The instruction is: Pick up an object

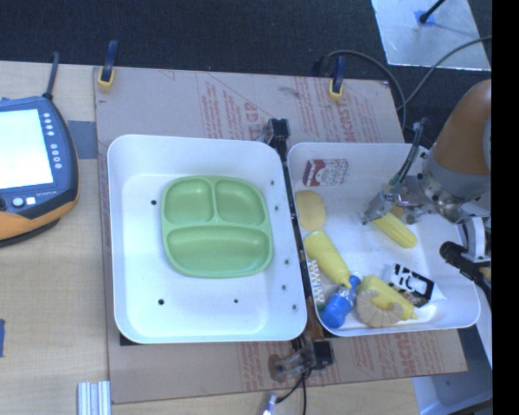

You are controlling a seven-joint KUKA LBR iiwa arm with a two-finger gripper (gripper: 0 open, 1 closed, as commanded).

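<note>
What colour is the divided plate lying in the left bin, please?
Light green, seen plainly in the camera view: the divided plate lies in the left bin.

Two bins are set side by side on the bench [35,318]. A divided plate [216,226] lies in the left bin [138,309]. The right bin [454,314] holds a corn cob [396,229] at right, a bottle [339,303] and a carton [326,172] behind. A tablet [22,167] is placed far left.

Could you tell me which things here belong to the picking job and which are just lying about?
Job: gripper; corn cob beside it; yellow bottle; blue bottle; round yellow piece; right bin.

Lying about: green divided plate; left bin; teach pendant.
</note>
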